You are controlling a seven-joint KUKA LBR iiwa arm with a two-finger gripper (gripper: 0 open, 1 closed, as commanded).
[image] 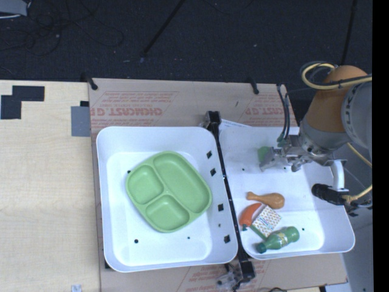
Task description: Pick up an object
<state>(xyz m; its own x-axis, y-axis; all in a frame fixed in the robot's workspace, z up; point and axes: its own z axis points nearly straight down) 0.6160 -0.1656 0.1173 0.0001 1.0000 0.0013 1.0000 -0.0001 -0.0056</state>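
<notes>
Right bin (340,239): fingers (265,157) by green object, state unclear; drumstick (266,198), carrot (248,214), bottle (278,238) nearer.

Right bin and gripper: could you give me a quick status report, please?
Gripper low over the right bin's far end, by a small green object. Toy drumstick, carrot, patterned packet, green bottle clustered at near end, untouched. Green divided plate in left bin.

The divided plate (168,191) lies in the left bin (115,236). In the right bin (331,239), lower frame, the drumstick (266,198) lies above the carrot (249,214), packet (266,222) and bottle (278,239).
</notes>
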